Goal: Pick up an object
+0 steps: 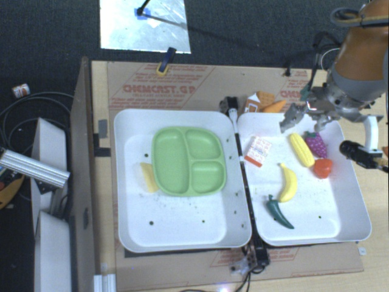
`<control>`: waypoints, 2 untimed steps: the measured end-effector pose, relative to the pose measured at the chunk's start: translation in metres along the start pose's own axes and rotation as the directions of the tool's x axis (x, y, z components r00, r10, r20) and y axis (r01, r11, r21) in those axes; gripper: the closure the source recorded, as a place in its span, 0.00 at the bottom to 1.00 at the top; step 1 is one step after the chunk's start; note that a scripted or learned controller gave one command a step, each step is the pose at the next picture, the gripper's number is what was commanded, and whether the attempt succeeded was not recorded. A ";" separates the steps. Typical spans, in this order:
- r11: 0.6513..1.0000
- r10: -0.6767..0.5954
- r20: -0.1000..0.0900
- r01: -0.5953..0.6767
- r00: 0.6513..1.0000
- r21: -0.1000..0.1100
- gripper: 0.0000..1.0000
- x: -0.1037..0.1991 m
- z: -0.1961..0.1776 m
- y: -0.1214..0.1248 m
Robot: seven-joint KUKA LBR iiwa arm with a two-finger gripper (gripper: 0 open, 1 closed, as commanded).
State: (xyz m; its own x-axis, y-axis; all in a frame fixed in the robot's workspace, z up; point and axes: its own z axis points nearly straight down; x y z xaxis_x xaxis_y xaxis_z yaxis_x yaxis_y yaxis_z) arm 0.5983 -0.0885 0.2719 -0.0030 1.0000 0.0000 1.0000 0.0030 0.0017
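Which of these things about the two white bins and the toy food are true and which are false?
1. The green divided plate lies in the left bin. True.
2. The banana sits on the green plate. False: it lies in the right bin, apart from the plate.
3. The corn cob lies beside the purple grapes. True.
4. The green chili pepper is in the left bin. False: it lies in the right bin, just below the banana.
5. The tomato is in the same bin as the small red and white packet. True.
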 end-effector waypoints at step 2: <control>1.000 0.002 0.001 -0.002 1.000 -0.003 1.00 -0.055 0.177 -0.022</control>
State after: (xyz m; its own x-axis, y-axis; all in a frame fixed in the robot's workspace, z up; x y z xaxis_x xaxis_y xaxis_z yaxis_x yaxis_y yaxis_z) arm 0.5763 -0.1435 0.0952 -0.0012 1.0000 -0.0006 1.0000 0.0012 0.0045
